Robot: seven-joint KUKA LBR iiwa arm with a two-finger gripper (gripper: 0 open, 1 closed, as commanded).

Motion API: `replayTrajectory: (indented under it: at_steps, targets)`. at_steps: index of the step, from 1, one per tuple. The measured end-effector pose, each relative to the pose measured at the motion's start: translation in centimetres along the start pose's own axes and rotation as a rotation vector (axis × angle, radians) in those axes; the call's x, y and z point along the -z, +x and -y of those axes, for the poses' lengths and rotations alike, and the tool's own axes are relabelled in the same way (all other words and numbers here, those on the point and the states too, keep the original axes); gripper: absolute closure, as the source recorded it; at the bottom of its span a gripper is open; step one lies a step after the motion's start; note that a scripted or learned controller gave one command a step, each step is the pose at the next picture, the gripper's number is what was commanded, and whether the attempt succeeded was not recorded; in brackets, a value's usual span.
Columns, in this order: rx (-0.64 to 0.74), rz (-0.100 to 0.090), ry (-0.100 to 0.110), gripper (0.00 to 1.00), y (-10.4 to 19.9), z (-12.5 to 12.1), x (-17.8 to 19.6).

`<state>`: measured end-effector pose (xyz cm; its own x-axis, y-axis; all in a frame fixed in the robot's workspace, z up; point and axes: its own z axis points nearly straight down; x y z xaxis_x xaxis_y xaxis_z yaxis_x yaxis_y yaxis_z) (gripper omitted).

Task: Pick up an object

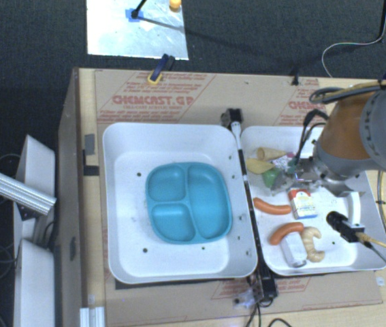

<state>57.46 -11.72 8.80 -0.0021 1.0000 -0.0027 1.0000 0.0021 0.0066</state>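
Two shallow white bins lie side by side, and we see the gripper (299, 176) low over the far half of the bin nearer the arm (370, 268). The wrist covers it from above, so we cannot tell whether it is released or clenched, nor whether anything is grasped.

Just beside the gripper, toward the rim the bins share, sits a small green object (271, 178), with a pale yellowish piece (261, 154) beyond it near the far wall. Just on the near side of the gripper lies a red-and-white box (303, 204). Further toward the near wall are two orange sausages (272, 206) (285, 232), a beige curved piece (314, 243), perhaps a cashew-shaped toy, and a pale cylinder (293, 251) close to the near rim.

These things crowd the shared rim and near wall. Bare floor shows on the arm's side of the gripper.

Across the shared rim, the other bin (121, 251) holds a blue divided plate (188, 202), with open floor all round it.
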Motion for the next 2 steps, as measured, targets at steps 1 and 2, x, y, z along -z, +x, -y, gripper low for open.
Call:
replayTrajectory:
  at_steps: [1,2]
  targets:
    - [-0.002,-0.003,0.014,0.0,2.6,-5.7,-0.3]
    - [-0.002,-0.012,0.088,0.0,2.0,-7.9,-0.9]
